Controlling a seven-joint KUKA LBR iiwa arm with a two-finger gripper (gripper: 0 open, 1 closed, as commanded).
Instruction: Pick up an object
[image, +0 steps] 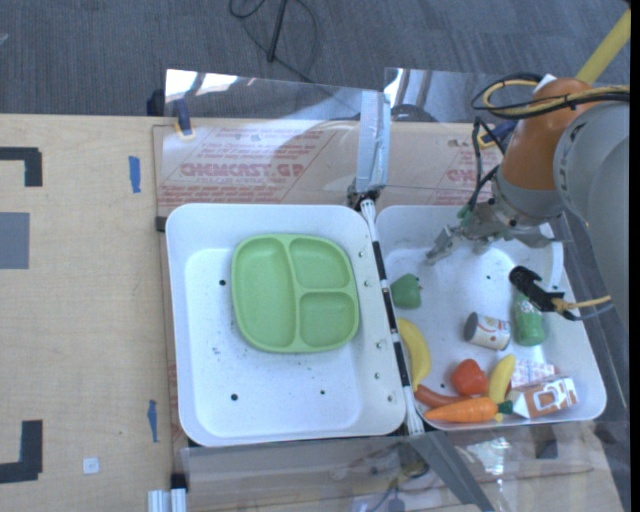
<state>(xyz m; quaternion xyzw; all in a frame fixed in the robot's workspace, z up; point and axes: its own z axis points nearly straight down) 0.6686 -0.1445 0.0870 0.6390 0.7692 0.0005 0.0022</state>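
Observation:
My gripper hangs over the back part of the right bin, above bare white floor, with nothing seen in it. The green toy pepper lies a little in front of it and to its left. Further forward in the same bin are a small tan can, a green bottle with a black top, a banana, a red tomato, a carrot, a yellow piece and an orange-and-white carton.
A green divided plate lies in the left bin. The raised wall between the two bins runs just left of the pepper and banana. The arm's grey body and cables fill the upper right.

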